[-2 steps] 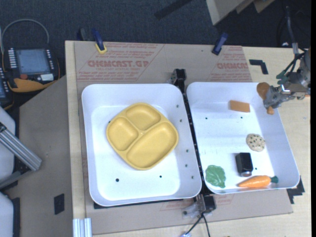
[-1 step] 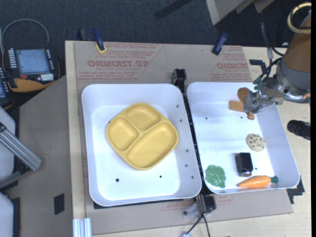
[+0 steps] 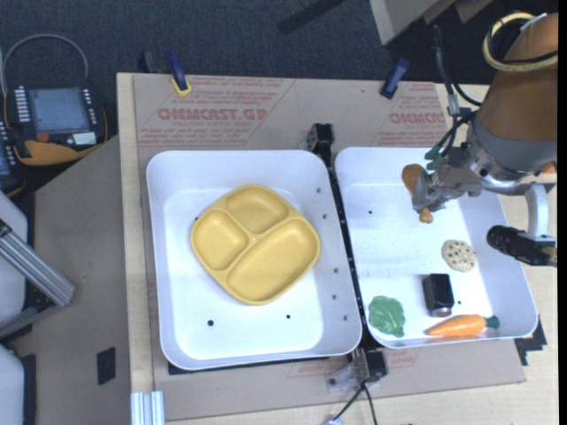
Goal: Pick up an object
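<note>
Nearest the camera, along the front edge of the right bin, sat one orange toy carrot with a green tip, lying on its side. Just left of it, in the front-left corner of that bin, was one green leafy piece. Right behind the carrot stood one small black block, and a little further back one round speckled cookie. So four loose items in the near half of that bin, each apart from the others except the block and carrot, which were pretty much neighbours.

The left bin held just one thing: a yellow divided plate with three compartments, roughly in the middle. Two white bins total, side by side on a brown board.

Further back in the right bin, the gripper hung over the rear-left part. A small brownish-orange object was right at its tip, one end poking out above and another bit below near the bin floor. Honestly I couldn't tell how wide the gripper was, or whether that object was actually pinched or just sitting beside it.

On the board behind the bins there was red printing, readable as "CHEMCAST GP" on the left, with a cut-off repeat on the right. One blue-and-yellow clamp and one blue clamp sat at the far edge.
</note>
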{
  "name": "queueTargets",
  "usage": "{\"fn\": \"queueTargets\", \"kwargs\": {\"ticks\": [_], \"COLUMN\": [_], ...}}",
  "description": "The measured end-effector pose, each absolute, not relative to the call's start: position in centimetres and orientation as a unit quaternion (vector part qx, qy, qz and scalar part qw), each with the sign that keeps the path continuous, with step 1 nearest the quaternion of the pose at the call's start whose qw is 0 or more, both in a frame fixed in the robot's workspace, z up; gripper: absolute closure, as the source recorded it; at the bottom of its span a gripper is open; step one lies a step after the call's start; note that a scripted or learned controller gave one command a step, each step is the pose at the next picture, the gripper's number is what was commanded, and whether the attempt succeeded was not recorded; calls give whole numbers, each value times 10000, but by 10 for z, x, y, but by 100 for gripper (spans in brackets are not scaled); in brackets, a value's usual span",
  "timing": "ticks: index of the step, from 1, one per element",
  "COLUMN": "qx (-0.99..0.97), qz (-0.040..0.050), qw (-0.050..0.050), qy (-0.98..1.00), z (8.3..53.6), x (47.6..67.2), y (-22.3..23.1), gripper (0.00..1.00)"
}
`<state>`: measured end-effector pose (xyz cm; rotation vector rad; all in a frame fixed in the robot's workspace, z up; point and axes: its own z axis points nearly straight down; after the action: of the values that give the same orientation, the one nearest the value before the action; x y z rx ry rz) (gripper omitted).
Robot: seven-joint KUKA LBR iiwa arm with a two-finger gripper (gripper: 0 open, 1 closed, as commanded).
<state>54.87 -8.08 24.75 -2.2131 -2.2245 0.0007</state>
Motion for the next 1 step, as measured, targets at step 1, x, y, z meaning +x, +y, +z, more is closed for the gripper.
{"fn": "queueTargets", "kwargs": {"ticks": [1], "qx": [-7051], "qz": [6], "qw": [20], "qy": [-7091], "z": [235], "x": [544], "y": [-21], "gripper": [100]}}
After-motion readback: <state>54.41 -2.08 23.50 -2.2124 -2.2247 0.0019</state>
